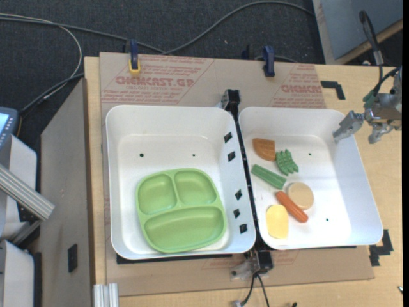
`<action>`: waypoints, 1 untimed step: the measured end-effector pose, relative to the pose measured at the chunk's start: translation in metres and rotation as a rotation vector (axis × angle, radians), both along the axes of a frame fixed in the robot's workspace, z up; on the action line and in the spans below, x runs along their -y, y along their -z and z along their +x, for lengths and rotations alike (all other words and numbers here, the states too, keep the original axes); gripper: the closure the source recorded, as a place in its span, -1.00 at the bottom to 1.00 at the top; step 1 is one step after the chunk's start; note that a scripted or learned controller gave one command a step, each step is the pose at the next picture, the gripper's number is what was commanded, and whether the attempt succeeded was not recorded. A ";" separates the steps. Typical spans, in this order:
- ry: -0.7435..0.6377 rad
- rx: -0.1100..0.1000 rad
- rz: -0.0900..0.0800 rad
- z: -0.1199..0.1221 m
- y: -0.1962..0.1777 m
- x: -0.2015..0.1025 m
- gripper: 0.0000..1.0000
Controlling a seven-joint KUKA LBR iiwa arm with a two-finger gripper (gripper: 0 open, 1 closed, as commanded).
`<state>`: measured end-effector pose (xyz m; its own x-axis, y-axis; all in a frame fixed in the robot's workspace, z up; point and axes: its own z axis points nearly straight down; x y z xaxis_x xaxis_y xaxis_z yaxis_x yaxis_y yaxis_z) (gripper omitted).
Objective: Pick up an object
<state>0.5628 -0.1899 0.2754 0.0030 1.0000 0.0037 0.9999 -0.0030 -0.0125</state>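
— What sits in the left bin (121,171)?

— One green divided tray (181,208), three compartments, lying flat toward the near side. Nothing rests in its compartments.

— And the right bin (358,197)?

— Six food pieces, grouped on its left half. Farthest is an orange-brown wedge (264,149). Just right of it, a small dark green ridged piece (287,162). A long green stick (268,176) slants below the wedge. Nearer me: a round tan piece (300,194), an orange carrot-like stick (292,206) touching its near-left edge, and a pale yellow piece (277,222) nearest the front wall.

— Where is your gripper (374,123)?

— At the far right corner of the right bin, over the rim, well apart from the food. One metal part juts left over the bin's corner. I cannot tell how the tool is set; nothing shows between the tips.

— The bench?

— Cardboard sheet (211,75) under both bins, held by two clamps along the far edge.
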 end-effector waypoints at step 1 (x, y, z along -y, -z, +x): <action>-0.003 0.012 -0.003 0.002 -0.006 0.000 -1.00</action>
